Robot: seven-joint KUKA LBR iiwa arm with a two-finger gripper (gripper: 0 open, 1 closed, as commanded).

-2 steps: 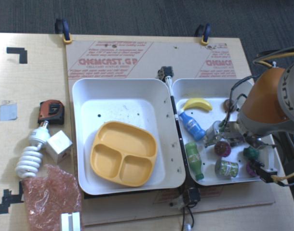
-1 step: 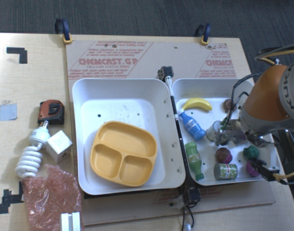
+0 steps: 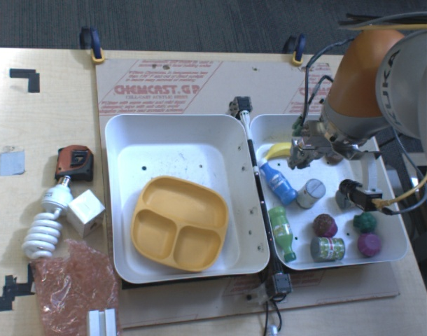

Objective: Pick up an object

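Banana (image 3: 276,150) is the thing we would pick, because it lies closest to the gripper (image 3: 308,152). It sits in the right bin (image 3: 283,127), at the far end, close to the wall that splits the two bins. The gripper hangs just beside it, and the banana pokes out from under it toward that wall. Its long side runs across the bin, from the wall toward the gripper. So we think the gripper needs only a small slide toward the wall and then a drop down. We cannot tell if the gripper is spread wide or pressed together, since the wrist hides it from above, and we see nothing held in it.

A little farther off lies the blue bottle (image 3: 278,184), slanted, with the grey can (image 3: 311,192) near it. Farther still, at the front of the bin, are the green bottle (image 3: 280,233), the dark red ball (image 3: 325,225) and the green can (image 3: 327,248). Well apart, in the other bin, rests the yellow tray (image 3: 178,222).
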